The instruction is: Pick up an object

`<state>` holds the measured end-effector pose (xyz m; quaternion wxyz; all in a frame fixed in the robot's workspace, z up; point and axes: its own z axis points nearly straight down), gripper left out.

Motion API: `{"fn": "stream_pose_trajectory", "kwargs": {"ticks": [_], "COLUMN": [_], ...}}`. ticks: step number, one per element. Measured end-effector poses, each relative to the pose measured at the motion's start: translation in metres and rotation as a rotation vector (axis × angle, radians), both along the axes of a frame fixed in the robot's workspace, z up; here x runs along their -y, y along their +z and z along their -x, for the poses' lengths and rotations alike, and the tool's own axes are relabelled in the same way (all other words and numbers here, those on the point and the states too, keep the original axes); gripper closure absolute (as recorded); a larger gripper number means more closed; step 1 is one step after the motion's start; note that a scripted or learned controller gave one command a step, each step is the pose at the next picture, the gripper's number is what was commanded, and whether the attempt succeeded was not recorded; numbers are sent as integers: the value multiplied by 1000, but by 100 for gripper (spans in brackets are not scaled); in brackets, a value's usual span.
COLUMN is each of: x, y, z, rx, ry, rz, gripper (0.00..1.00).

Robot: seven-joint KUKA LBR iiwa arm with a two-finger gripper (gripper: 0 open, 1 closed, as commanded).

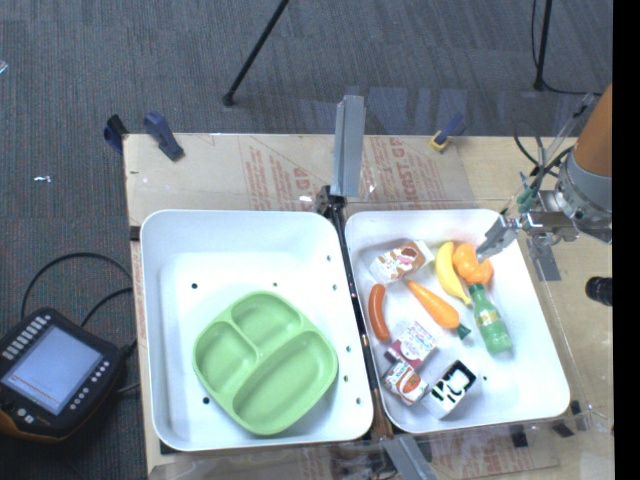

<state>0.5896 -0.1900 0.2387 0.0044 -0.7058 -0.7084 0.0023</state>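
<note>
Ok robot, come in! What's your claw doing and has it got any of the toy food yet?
Gripper low over right bin, beside orange fruit. Nothing seen held. Banana and green bottle crowd that fruit.

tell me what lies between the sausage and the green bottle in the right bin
The carrot lies between the sausage and the green bottle, seen in the camera view.

A brown board bench (400, 168) carries two shallow white bins side by side, touching along the middle. The left bin (170, 258) reaches toward the bench's left edge, the right bin (530, 368) toward its right edge. A grey upright post (348, 148) stands at the back, between them.
</note>
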Motion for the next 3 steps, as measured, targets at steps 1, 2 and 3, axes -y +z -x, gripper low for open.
{"fn": "stream_pose_trajectory", "kwargs": {"ticks": [1,2,3], "x": [-28,-34,-32], "y": [-155,-156,-151], "z": [5,19,21], "rx": [2,-1,-9], "ry": [31,83,74], "rz": [0,-2,-5], "gripper": [0,0,100]}}
